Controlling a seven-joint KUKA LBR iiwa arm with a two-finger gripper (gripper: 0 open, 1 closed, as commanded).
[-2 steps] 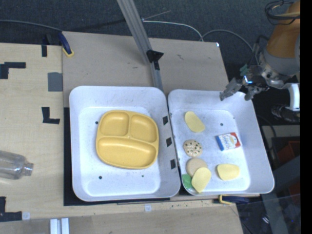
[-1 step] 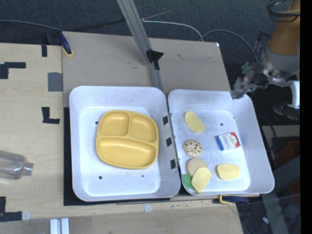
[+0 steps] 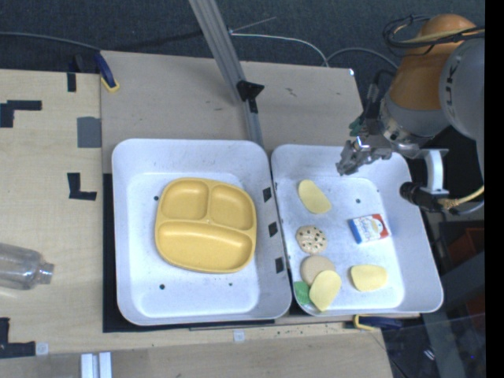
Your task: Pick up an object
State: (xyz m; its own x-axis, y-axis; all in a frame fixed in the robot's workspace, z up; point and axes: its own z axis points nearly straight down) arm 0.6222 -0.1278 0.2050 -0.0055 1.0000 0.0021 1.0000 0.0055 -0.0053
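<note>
Gripper (image 3: pixel 349 164) hangs over the far edge of the right bin (image 3: pixel 417 282), nothing visibly between its fingers; I cannot tell their spacing, so picking remains undone. Nearest lies a yellow piece (image 3: pixel 314 197), beyond it a cookie (image 3: pixel 311 239) and carton (image 3: pixel 368 228). Left bin (image 3: pixel 126 211) holds 1 yellow tray (image 3: pixel 206 224).

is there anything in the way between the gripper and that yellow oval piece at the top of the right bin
Nothing visible. The gripper sits above the right white bin's far edge, and bare bin floor separates it from the yellow oval piece.
</note>
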